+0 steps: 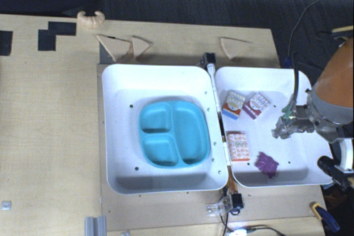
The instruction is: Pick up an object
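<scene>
Arm hanging over the right bin, hunting for a pick.

From above, the gripper [283, 129] is hovering over bare bin floor, its grip impossible to judge; packets [238, 146] and the purple piece [266, 163] are lying just beside it. Descending here, it's risking closing on nothing, or nudging a packet away.

No legible text on the small packets [238, 146].

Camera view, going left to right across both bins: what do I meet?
Blue divided tray in the left bin → red-and-white packet in the right bin → purple object → gripper, over the right bin's right side.
</scene>
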{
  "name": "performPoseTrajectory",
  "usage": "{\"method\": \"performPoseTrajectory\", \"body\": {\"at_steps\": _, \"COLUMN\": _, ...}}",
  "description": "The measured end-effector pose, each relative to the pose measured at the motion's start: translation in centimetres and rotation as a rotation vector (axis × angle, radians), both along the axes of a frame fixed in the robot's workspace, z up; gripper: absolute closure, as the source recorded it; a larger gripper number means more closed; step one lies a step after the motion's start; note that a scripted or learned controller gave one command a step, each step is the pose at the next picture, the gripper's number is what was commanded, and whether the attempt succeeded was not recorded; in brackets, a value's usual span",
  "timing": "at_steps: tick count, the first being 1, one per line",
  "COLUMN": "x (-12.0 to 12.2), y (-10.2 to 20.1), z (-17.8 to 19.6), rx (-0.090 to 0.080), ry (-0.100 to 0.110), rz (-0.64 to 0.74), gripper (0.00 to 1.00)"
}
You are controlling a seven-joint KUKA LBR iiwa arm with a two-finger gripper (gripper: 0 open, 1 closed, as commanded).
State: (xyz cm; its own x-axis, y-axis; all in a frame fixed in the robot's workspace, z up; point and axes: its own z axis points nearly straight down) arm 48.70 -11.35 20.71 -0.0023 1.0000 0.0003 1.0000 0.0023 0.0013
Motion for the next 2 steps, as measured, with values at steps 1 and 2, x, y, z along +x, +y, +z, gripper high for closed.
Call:
{"method": "performPoseTrajectory", "body": {"at_steps": 1, "x": 4.1, "y": 0.6, "z": -2.4, "rx": 0.0, "ry": -0.001, "rz": 0.003, "gripper": 1.0}}
{"method": "performPoseTrajectory", "body": {"at_steps": 2, "x": 0.5, "y": -3.7, "z": -3.9, "rx": -0.001, "ry": 0.002, "rz": -0.001, "gripper": 1.0}}
